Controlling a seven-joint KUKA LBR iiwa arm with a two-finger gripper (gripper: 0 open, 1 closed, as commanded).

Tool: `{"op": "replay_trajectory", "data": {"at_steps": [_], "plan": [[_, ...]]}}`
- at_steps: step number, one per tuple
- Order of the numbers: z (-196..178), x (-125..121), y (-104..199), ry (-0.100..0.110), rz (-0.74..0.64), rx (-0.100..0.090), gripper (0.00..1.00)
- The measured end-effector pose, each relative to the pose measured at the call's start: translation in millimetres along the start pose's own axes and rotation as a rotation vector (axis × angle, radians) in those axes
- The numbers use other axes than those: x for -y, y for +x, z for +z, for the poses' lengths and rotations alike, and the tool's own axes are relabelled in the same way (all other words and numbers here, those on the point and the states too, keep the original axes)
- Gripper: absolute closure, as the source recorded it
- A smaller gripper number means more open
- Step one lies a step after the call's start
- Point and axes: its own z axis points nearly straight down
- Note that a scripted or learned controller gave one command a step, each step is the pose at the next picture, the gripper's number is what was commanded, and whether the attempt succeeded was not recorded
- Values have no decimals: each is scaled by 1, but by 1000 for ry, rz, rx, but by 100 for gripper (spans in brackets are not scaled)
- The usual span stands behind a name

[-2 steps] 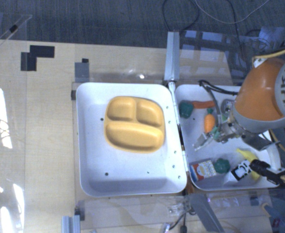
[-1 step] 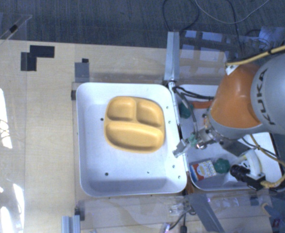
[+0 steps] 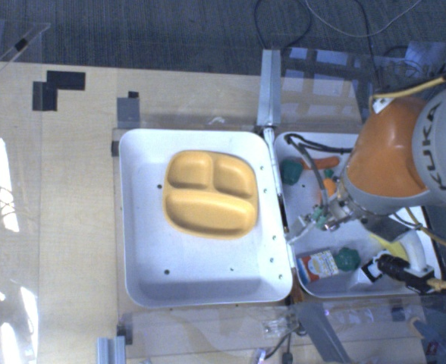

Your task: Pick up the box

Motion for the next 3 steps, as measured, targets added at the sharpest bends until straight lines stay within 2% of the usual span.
{"op": "replay_trajectory", "data": {"at_steps": [1, 2, 3], "plan": [[6, -29, 66, 1, -193, -2, 0], [-5, -31, 65, -4, -196, -1, 100], [-82, -58, 126, -3, -355, -1, 100]]}}
